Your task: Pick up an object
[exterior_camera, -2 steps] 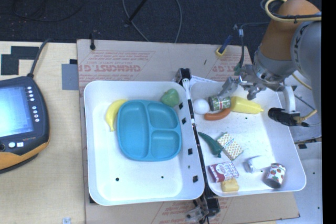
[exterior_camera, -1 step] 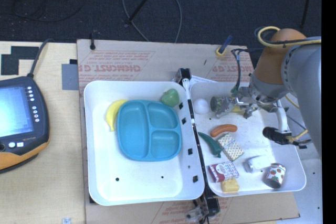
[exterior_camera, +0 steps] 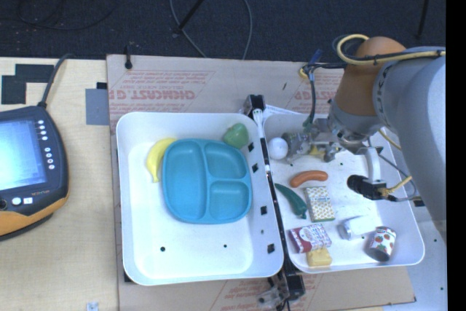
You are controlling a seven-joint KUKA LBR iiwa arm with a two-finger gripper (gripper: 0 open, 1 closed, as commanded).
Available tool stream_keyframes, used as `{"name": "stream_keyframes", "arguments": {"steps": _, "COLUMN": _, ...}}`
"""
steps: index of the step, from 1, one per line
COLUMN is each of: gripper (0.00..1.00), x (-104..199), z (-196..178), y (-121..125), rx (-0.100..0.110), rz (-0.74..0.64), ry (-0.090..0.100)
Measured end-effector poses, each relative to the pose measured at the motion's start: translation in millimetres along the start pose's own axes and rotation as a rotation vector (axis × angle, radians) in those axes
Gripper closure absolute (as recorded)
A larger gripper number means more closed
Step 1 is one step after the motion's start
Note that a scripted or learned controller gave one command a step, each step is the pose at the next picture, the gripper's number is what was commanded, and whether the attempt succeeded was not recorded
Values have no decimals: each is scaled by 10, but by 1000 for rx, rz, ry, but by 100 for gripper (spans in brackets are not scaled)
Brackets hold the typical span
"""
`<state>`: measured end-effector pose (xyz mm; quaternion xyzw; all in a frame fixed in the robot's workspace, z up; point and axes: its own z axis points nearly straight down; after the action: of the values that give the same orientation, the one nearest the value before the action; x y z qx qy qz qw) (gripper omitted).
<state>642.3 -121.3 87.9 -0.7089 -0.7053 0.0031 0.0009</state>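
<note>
My gripper hangs low over the back of the right bin, with the arm coming in from the right. A white ball lies just to its left against the bin's divider. Just in front of the gripper rests an orange-red sausage. A small yellow bit shows right at the gripper, and what it belongs to is unclear. Further forward lie a dark green pepper and a patterned little box.
At the right bin's front sit a red packet, a yellow block, a silver can and a patterned cup. The left bin bears a blue divided plate, a yellow banana and a green object.
</note>
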Motion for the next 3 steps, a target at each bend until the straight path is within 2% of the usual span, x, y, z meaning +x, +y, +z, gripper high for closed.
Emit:
{"name": "stream_keyframes", "arguments": {"steps": 1, "gripper": 0, "x": -576, "z": -1699, "y": 30, "rx": -21, "rz": -2, "ry": -4}}
{"name": "stream_keyframes", "arguments": {"steps": 2, "gripper": 0, "x": 424, "z": -236, "y": -18, "rx": 9, "rz": -12, "ry": 10}}
{"name": "stream_keyframes", "arguments": {"steps": 3, "gripper": 0, "x": 74, "z": -113, "y": -601, "rx": -8, "rz": -2, "ry": 0}}
